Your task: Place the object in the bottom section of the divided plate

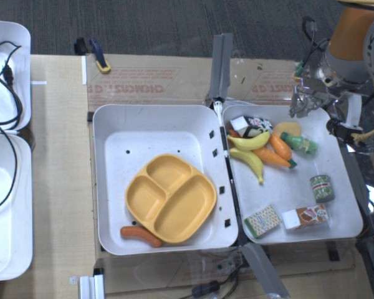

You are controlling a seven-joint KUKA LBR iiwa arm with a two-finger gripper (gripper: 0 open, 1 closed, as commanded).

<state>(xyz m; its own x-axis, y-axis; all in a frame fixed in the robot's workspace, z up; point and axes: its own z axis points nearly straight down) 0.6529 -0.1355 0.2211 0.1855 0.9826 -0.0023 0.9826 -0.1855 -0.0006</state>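
A yellow divided plate (174, 201) lies in the left bin (109, 136), with two small sections at its upper left and one large section (188, 207) at its lower right. All its sections are bare. An orange-red sausage (140, 233) lies on the bin floor against the plate's lower left rim. My gripper (301, 104) hangs over the far edge of the right bin (346, 185), above and to the right of the toy food, with nothing seen in it.
The right bin holds two bananas (250, 151), a carrot (277, 152), a green bottle (299, 144), a black-and-white item (257, 125), a green can (321, 187) and two small boxes (262, 220) (305, 217). A grey divider post (220, 67) stands between the bins.
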